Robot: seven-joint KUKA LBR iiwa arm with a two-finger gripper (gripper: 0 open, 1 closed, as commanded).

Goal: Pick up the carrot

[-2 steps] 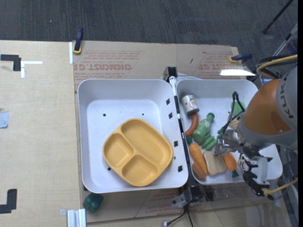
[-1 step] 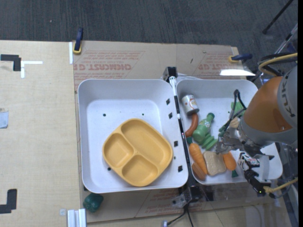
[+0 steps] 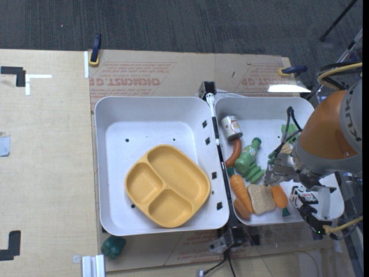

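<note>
An orange carrot point(image 3: 240, 193) lies in the right bin point(image 3: 262, 105) near its front left, beside a slice of bread point(image 3: 262, 199). A second orange carrot-like piece point(image 3: 279, 196) with a green tip lies on the other side of the bread. My gripper point(image 3: 273, 176) hangs low over the bin just above the bread, between the two orange pieces and close to the right one. The arm's grey and orange wrist point(image 3: 328, 134) hides the bin's right side. I see nothing held in the gripper.
A green bottle point(image 3: 249, 158), a red sausage point(image 3: 233, 152) and a small can point(image 3: 231, 126) lie in the right bin behind the carrot. The left bin point(image 3: 115, 154) holds a yellow divided plate point(image 3: 167, 184). A green toy point(image 3: 113, 246) sits on the bench in front.
</note>
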